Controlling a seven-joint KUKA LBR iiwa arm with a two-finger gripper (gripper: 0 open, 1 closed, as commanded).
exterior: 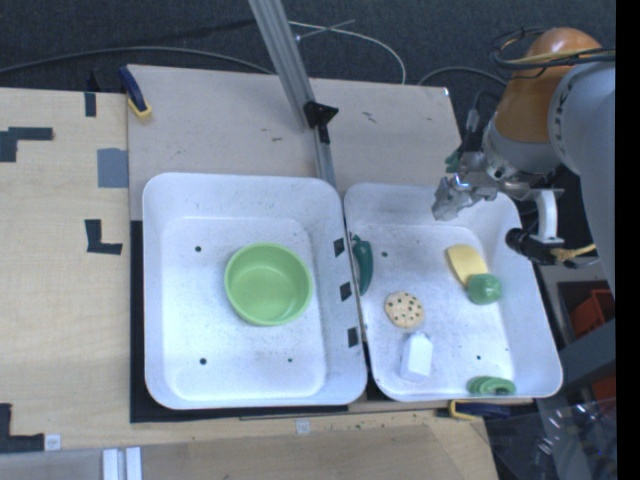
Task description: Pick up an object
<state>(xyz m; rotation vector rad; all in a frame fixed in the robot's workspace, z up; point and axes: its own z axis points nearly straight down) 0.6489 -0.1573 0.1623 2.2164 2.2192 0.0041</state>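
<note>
Gripper (447, 204) state cannot be determined at the right bin's (530, 363) far edge; nearest candidate, the yellow block (465, 262) just nearer, appears light and rigid, best pinched across its short sides.

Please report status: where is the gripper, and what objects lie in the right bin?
Gripper above right bin, far corner, nothing seen between its fingers. Nearest: yellow block, green ball. Cookie further off. Path unobstructed.
</note>
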